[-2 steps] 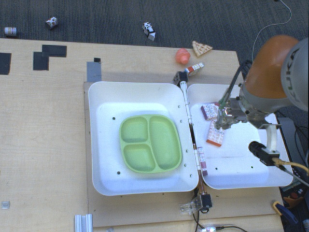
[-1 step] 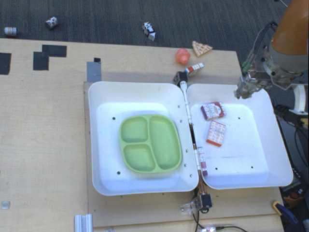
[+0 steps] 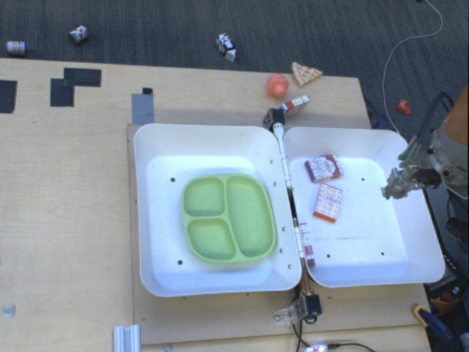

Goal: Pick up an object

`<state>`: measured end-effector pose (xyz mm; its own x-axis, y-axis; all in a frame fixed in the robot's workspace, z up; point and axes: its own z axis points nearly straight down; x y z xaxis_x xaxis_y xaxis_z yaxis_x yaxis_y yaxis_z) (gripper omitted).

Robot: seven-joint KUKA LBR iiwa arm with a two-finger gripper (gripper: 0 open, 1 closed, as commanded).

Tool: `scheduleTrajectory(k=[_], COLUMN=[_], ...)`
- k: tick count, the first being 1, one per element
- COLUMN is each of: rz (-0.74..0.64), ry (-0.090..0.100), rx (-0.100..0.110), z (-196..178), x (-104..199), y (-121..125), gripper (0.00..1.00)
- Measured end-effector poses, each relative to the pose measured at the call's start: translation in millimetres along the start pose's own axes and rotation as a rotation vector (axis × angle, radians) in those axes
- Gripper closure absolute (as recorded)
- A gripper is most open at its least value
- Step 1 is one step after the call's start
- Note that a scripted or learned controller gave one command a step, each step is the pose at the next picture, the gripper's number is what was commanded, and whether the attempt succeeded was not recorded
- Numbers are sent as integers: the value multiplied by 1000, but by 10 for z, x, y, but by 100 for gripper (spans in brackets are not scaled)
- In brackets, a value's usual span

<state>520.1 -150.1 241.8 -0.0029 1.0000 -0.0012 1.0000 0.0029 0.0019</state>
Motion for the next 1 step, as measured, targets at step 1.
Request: scheduleTrajectory(k=[1], rz=[-1], ry=[2], rx=[-1], z=[8], x=[971], y=[-284], gripper=[100])
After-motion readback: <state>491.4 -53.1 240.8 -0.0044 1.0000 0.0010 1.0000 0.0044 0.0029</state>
